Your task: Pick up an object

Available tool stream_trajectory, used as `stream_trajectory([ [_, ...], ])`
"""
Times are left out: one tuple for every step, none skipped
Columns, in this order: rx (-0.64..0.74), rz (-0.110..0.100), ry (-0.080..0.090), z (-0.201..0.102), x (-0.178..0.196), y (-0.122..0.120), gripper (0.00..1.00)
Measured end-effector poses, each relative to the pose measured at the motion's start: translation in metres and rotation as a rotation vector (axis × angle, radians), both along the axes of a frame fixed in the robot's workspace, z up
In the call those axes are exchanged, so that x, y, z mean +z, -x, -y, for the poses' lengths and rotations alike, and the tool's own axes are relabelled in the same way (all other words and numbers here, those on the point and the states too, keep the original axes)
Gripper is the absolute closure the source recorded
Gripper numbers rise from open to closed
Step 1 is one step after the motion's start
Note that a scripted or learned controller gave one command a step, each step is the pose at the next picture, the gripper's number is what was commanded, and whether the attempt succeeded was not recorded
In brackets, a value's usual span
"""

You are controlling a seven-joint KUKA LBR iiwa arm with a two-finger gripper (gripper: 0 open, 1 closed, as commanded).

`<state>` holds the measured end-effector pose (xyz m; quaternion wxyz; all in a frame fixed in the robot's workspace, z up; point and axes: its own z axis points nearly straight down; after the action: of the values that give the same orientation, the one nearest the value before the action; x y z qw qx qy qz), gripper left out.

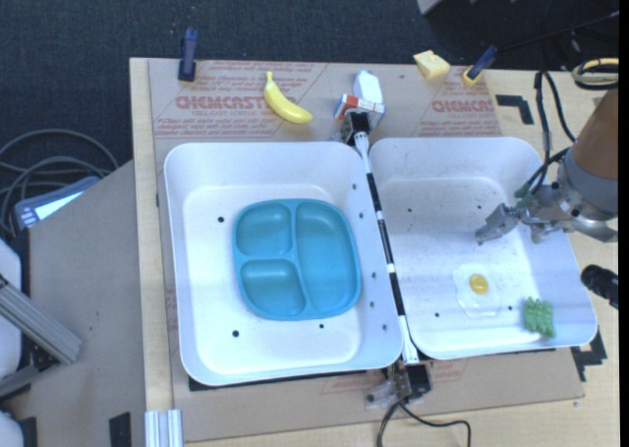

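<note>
White and yolk-yellow, a toy fried egg (478, 290) lay flat on the floor of the right bin (432, 165), with a green broccoli piece (538, 316) just beside it toward the near corner. Both were likely picking candidates. The gripper (494, 227) hung above the bin floor, near the egg; its fingers appeared spread and held nothing. A blue divided plate (296, 257) sat in the left bin (197, 180).

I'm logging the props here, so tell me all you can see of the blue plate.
The blue plate is a rounded-square divided dish of smooth teal, plastic by its look, with three compartments: two on its left side, one long one on its right. It lies flat, turned slightly askew, near the middle of the left bin, resting on the bin floor.
</note>
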<state>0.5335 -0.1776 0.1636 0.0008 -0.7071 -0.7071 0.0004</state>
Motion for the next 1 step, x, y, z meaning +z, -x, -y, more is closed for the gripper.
stream_trajectory([
  [0.000,0.001,0.000,-0.0179,-0.0794,0.0347,0.00],
])
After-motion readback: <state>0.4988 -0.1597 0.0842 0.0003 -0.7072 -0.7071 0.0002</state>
